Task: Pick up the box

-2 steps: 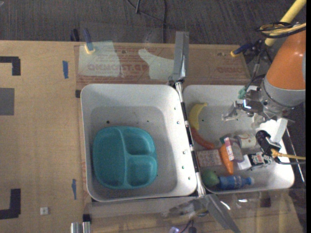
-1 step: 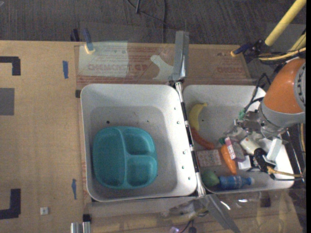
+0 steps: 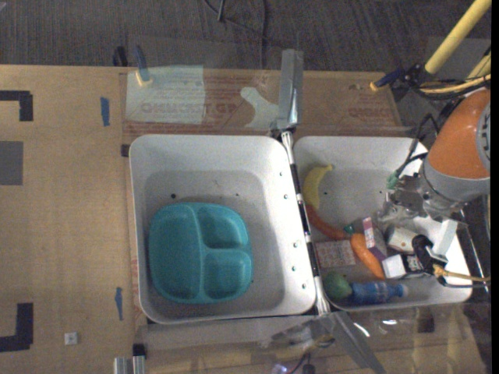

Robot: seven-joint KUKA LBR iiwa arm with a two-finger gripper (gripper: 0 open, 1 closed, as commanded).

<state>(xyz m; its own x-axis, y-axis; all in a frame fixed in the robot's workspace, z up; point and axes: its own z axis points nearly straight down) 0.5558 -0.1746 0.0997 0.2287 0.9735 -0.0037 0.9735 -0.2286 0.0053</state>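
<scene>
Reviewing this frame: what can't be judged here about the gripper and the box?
- Gripper, camera view: finger state is lost against clutter; no grasp can be confirmed.
- Box: label too small and blurred to read.
- Right bin: its right side is covered by the arm.

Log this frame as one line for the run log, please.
arm: over right bin | gripper: low among clutter | box: lying in bin, not held | left bin: teal tray

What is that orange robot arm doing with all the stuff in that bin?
The arm's gripper is reaching down into the right bin, among a banana, a carrot, a blue bottle and a small box. It isn't touching the box. The left bin holds a teal tray.
</scene>
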